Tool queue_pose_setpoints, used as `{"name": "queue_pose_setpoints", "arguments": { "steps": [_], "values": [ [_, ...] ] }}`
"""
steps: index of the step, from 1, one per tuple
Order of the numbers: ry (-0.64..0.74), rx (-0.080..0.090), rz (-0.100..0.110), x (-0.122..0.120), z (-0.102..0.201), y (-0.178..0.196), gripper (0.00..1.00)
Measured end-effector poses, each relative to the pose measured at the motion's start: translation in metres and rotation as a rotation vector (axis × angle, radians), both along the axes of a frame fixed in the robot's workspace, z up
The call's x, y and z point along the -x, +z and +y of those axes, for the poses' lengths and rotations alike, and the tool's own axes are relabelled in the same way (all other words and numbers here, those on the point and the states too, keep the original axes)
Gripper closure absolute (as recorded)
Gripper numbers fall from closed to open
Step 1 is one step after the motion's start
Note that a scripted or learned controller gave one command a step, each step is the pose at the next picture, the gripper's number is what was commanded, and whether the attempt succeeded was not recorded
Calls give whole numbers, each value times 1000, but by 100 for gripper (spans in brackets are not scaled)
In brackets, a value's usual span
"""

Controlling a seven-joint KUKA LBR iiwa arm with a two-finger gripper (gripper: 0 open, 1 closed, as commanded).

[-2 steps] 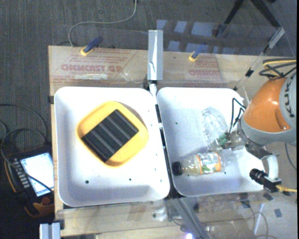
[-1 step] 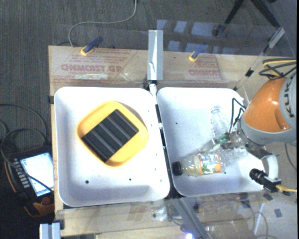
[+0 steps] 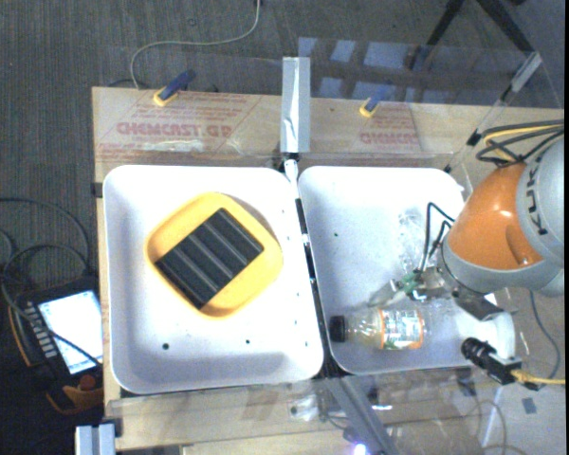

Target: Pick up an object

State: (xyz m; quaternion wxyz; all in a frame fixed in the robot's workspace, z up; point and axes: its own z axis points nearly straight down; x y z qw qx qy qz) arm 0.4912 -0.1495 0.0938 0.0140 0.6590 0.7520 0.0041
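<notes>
Left bin (image 3: 133, 349): yellow tray (image 3: 215, 254) lying mid-bin.
Right bin (image 3: 360, 207): bottle (image 3: 384, 329) lying along front edge.
Gripper (image 3: 419, 287): hovering just above bottle; grip unclear.

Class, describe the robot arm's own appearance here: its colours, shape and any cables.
The arm is bulky and rounded: a glossy orange band above a grey wrist section, with a paler grey shell at the view's right. Thin black and yellow cables run along it near the top.

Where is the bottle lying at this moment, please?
The bottle lies on its side in the right bin, near that bin's front edge, with its dark cap pointing towards the left bin, just below the arm's wrist.
</notes>
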Motion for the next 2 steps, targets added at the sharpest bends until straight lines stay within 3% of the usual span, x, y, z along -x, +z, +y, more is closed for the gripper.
{"name": "queue_pose_setpoints", "arguments": {
  "steps": [1,2],
  "values": [
    [-395,-37,19,-37,-40,4,0],
    [-67,-2,3,-17,-15,0,0]
  ]
}}
